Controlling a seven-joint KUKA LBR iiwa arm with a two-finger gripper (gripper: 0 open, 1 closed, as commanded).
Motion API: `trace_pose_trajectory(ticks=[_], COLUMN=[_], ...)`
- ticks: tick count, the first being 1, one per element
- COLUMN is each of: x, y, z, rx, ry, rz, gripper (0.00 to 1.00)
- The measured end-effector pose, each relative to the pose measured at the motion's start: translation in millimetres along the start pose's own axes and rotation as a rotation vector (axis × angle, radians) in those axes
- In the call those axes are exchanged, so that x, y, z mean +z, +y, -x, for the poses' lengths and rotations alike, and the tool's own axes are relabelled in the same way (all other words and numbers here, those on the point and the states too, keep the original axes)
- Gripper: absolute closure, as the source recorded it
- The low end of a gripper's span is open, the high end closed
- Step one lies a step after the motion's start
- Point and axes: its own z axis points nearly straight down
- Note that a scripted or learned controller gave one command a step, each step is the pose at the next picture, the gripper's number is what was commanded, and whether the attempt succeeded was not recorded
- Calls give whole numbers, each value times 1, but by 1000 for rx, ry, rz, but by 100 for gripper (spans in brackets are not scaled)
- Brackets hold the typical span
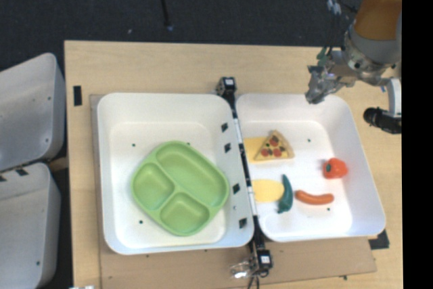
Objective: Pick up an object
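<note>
Pizza slice [273, 146] in right bin [362, 145]; pincer [316, 94] above rim.

Grey arm [369, 54], orange band above wrist, yellowish cable loop on top (black fitting at side).

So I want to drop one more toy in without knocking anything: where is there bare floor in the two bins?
Right bin: bare along the far wall above the pizza slice, near the tool, and along the near wall below the sausage. It is crowded around the yellow piece and green pepper. Left bin: bare far strip beyond the green tray.
</note>
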Motion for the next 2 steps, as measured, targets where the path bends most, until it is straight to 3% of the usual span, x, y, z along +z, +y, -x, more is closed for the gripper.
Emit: trace_pose_trajectory(ticks=[2], x=[1], y=[27], z=[-91], rx=[-1], ry=[0], rz=[3], gripper=[100])
